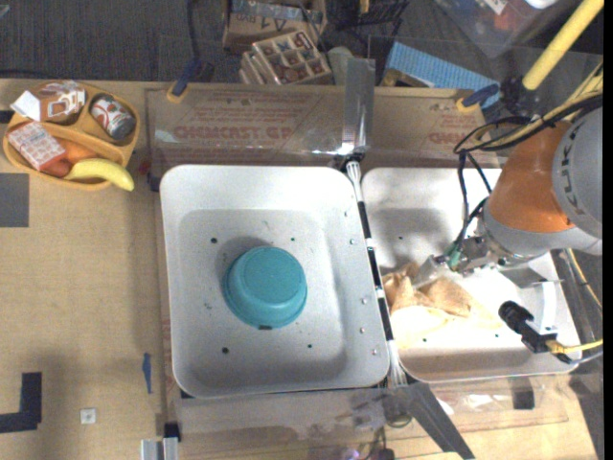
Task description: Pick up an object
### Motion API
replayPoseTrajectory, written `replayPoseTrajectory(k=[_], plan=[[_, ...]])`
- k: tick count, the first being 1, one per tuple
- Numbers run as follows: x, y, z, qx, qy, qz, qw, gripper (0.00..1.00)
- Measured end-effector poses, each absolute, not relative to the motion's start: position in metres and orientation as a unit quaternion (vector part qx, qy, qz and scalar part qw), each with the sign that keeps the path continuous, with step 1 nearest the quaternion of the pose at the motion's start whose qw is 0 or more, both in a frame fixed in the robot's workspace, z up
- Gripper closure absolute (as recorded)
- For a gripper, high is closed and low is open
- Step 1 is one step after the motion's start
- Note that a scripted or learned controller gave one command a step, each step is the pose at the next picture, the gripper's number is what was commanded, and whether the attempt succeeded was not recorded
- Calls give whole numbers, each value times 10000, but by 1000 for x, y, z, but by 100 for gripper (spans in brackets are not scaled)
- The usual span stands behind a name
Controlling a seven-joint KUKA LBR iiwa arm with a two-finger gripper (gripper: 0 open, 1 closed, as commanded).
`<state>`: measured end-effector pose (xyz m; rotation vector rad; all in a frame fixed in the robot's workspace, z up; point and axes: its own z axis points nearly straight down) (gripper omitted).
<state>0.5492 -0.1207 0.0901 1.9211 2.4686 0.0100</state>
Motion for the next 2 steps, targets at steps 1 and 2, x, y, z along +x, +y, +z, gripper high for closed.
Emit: replayPoseTrajectory(k=[1, 2], plan=[[551, -120, 99, 6140, 7893, 51, 68, 100], [551, -120, 99, 6139, 7893, 48, 65, 0]])
